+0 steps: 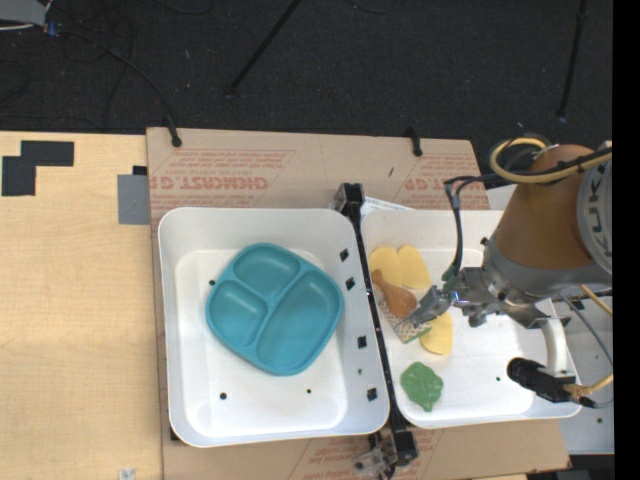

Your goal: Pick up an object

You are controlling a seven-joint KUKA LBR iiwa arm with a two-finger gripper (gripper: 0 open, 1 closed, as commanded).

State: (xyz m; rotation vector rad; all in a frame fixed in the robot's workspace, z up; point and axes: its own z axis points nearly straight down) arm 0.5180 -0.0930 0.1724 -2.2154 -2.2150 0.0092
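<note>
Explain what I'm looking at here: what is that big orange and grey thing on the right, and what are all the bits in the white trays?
That is a robot arm, seen by one camera fixed above the bench and looking down at a slant. Its hand reaches into the right bin, down among small toy foods: a yellow piece, a brown piece, another yellow piece and a green one. Whether it grips anything is unclear. The left bin holds a teal divided plate.
</note>
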